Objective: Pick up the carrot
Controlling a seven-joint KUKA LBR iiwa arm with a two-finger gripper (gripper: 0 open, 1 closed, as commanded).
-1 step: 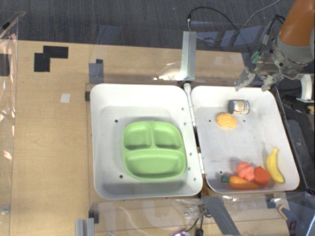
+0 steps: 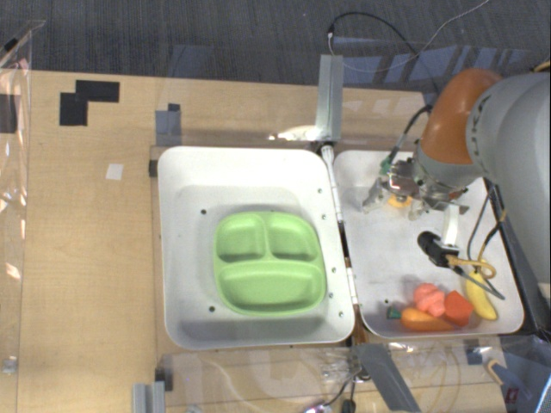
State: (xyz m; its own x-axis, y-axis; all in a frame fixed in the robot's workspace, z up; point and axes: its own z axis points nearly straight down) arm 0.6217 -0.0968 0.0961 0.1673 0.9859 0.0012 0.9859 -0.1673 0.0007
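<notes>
the gripper (image 2: 411, 188) hangs low over the far end of the right bin (image 2: 379, 274); i cannot tell how it is set or whether it has anything. the carrot (image 2: 424, 319) lies at that bin's near edge among one pink piece (image 2: 429, 298), one red piece (image 2: 458, 308) and one banana (image 2: 479, 299). the left bin (image 2: 185, 231) holds one green divided plate (image 2: 269, 262). two bins sit on a pale wooden bench (image 2: 86, 256), dark carpet (image 2: 172, 15) beyond.

We are seeing a green divided plate (image 2: 269, 261) lying in the left white bin (image 2: 185, 231), mid-frame. In the right bin's (image 2: 379, 274) lower right corner, a banana (image 2: 479, 301), a pink piece (image 2: 429, 298) and a red piece (image 2: 459, 309) are clustering together.
</notes>
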